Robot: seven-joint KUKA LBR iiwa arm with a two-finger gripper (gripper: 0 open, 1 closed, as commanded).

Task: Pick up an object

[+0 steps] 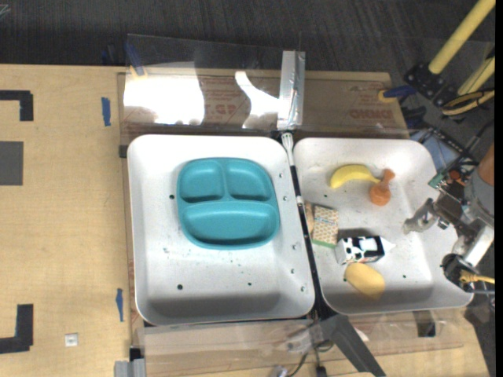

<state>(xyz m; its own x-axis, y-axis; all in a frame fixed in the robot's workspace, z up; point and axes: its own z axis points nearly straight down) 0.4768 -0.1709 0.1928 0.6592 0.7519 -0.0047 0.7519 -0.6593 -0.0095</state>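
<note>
Five items loose in right bin [409,151] for picking; gripper [428,217] at rim (claw state unclear), holding nothing.

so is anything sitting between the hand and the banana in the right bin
Nothing visible blocks it. The hand sits over the right bin's right edge, with bare white floor stretching toward the banana. The orange carrot-like toy lies just right of the banana's end, close beside that path.

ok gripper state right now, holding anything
gripper: cannot be told whether open or closed; nothing seen held, it sits at the right bin's right edge, apart from the banana.
</note>
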